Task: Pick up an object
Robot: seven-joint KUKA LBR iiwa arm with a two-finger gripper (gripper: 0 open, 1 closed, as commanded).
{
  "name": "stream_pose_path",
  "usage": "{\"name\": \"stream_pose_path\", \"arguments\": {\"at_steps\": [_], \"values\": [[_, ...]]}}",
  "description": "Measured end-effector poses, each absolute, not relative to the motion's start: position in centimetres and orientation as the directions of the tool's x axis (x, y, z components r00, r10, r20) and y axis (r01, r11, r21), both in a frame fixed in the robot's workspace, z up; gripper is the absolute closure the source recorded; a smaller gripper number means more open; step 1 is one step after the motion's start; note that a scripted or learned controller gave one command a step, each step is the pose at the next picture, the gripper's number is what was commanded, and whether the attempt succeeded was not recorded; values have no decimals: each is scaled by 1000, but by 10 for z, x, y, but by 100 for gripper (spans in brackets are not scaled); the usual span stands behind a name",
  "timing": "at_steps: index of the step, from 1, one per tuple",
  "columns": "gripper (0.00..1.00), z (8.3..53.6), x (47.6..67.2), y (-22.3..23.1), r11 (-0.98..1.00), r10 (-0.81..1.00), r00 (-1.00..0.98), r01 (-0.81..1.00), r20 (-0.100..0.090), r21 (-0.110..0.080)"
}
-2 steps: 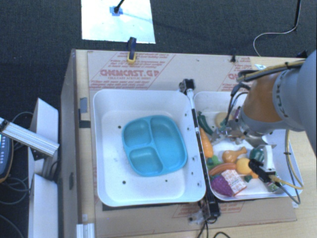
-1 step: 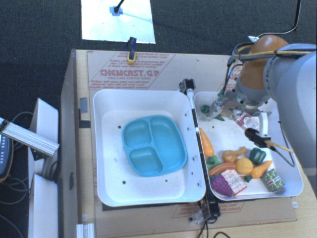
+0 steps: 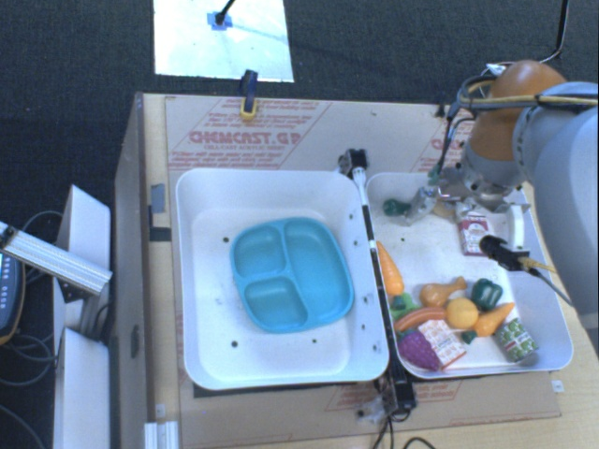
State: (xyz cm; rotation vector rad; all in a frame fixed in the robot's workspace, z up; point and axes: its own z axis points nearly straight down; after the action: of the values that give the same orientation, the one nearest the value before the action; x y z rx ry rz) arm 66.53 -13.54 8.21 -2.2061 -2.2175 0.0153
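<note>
Toys lay crowded in the right bin [image 3: 562,344], mostly toward its near end: a carrot [image 3: 389,269] close against the dividing wall, a chicken drumstick [image 3: 440,293], an orange fruit [image 3: 461,313], a green pepper [image 3: 485,293], a purple bunch of grapes [image 3: 421,349], and a small can [image 3: 516,342] near the corner. A red carton [image 3: 474,233] sat apart, farther back. That clustering probably left little free room around any one piece, which would make the isolated items easier targets.

At the far end of that bin, the arm [image 3: 524,110] reached in from the right, its claw [image 3: 417,204] low over the floor beside a dark green piece [image 3: 395,209]. Whether the claw was open, closed, or gripping that piece could not be told; the parts blur together at this size. The piece looked to be touching or just beside the tips, near the bin's back-left corner, so I judged a grasp attempt was under way, not a lift.

The left bin [image 3: 201,251] held a blue divided plate [image 3: 292,274], lying flat near the middle, well apart from the arm. Both bins rested on the bench [image 3: 281,138].
</note>
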Motion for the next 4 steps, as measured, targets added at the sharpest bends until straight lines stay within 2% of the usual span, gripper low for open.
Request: {"name": "stream_pose_path", "arguments": {"at_steps": [1, 2, 3, 4], "values": [[0, 171, 660, -174, 2, 1000, -2, 1000, -3, 7], [0, 89, 587, -186, 3, 1000, -3, 1000, -3, 9], [0, 181, 641, -207, 4, 1000, -4, 1000, -2, 6], [0, 103, 570, -158, 2, 1000, -2, 1000, 1, -1]]}}
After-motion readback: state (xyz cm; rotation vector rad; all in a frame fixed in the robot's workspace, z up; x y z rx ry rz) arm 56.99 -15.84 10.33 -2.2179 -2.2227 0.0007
